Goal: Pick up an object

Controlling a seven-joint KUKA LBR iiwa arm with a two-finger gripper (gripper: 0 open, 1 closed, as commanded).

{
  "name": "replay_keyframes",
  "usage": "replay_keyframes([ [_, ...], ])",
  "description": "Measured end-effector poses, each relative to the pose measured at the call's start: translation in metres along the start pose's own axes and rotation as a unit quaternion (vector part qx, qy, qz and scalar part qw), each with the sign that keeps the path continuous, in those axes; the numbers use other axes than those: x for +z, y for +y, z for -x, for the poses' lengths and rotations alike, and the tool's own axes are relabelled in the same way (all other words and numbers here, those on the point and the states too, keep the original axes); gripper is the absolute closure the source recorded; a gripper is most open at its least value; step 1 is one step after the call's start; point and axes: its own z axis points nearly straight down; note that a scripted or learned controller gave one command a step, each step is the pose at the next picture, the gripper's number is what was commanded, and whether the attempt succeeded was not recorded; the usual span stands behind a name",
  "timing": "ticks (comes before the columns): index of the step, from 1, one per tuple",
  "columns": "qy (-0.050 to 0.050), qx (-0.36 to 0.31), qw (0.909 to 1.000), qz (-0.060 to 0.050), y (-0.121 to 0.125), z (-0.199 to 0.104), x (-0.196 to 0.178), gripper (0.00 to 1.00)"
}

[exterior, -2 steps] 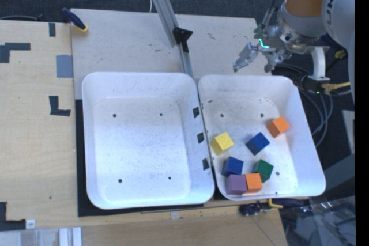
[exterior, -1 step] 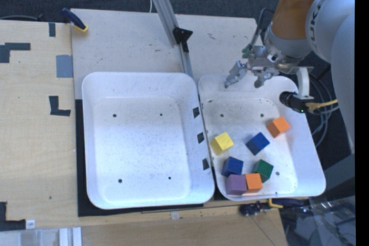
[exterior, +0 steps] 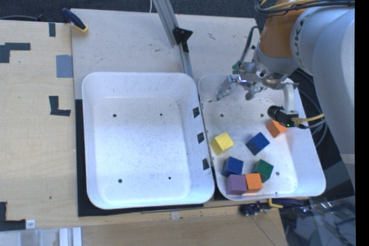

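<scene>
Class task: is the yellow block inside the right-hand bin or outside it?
Inside. The yellow block lies on the right bin floor near its left wall, within the rim.

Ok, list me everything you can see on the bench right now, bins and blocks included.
Shallow white plastic bins: 2, side by side; left bin, right bin.
Yellow foam cube: 1, right bin, near its left wall.
Blue foam cubes: 2, right bin; one mid-bin, one below the yellow.
Green foam cube: 1, right bin, near front.
Purple foam cube: 1, front edge.
Orange foam cubes: 2; one beside purple, one by the right wall.
Grey metal pole: 1, slanting above the bins.
Blue-and-yellow clamp: 1, bench's far left corner.
Grey arm with orange band: 1, from right.
Gripper: 1, over the right bin's far end.
</scene>
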Motion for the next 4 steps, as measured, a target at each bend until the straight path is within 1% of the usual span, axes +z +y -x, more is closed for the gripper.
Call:
replay_keyframes([
  [1,0.0,0.0,1.0,0.001,-0.001,-0.001,0.053,0.0],
  [2,0.0,-0.001,1.0,0.003,0.0,-0.002,0.039,1.0],
  [3,0.0,-0.001,1.0,0.007,0.011,-0.005,-0.011,1.0],
  [4,0.0,-0.001,1.0,0.006,0.008,-0.011,-0.056,1.0],
])
